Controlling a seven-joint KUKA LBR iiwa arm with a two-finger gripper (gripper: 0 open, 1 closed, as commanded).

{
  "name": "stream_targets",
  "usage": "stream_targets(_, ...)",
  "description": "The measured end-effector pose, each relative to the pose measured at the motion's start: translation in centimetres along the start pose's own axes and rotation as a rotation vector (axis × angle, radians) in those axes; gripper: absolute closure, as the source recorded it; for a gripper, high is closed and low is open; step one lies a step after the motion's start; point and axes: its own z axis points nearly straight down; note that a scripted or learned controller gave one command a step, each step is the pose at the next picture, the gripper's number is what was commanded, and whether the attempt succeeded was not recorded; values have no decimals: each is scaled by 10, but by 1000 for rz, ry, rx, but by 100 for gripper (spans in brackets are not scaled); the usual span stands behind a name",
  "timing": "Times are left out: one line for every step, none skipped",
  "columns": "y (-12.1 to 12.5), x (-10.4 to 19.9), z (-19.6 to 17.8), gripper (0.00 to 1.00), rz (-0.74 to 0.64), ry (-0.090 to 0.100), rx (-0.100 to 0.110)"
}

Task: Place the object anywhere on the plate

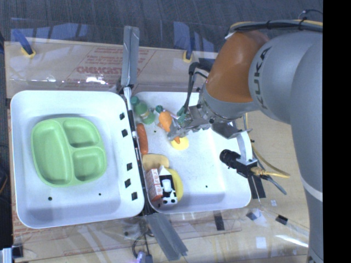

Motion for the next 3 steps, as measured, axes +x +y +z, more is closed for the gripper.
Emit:
stream_targets(5,74,39,100,-13,0,3)
stream_targets(-7,124,41,100,210,1,7)
stream_targets(29,196,29,100,302,0,4)
